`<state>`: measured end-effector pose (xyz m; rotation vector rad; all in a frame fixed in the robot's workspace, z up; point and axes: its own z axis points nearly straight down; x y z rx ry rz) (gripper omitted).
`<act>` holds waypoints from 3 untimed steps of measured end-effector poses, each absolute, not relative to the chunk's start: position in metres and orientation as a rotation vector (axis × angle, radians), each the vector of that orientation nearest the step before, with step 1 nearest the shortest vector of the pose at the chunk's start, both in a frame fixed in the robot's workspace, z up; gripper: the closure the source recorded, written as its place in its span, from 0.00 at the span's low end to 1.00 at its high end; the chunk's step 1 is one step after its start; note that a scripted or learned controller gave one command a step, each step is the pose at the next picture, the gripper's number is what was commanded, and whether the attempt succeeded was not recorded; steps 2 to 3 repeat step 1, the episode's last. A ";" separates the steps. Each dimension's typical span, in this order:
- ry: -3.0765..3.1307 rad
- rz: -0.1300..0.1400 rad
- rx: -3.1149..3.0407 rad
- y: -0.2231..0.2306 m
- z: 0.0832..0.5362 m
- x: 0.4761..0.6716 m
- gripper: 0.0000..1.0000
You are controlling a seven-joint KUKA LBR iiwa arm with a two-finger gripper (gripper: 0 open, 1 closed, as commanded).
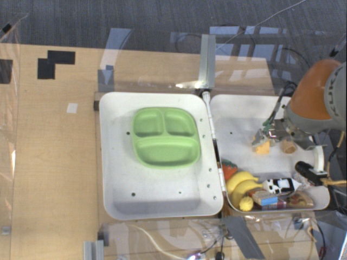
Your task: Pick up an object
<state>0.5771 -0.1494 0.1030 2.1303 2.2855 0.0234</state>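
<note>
Green divided plate (165,136) in left bin (116,194); toys crowd right bin (238,115).

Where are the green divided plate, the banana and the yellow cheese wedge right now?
green divided plate (165,136), camera view, centre ridge of the plate
banana (242,181), camera view, middle of the curved fruit
yellow cheese wedge (263,148), camera view, top face of the wedge

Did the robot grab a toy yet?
Not yet, it seems. The tool is low in the right bin, near a yellow cheese wedge. The bananas lie in their corner. Lifting something is left. The green plate sits in the left bin.
</note>
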 end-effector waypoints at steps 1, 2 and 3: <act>2.228 0.008 2.207 -0.104 0.188 0.640 1.00; 2.228 0.008 2.207 -0.104 0.188 0.640 1.00; 2.228 0.008 2.207 -0.104 0.188 0.640 1.00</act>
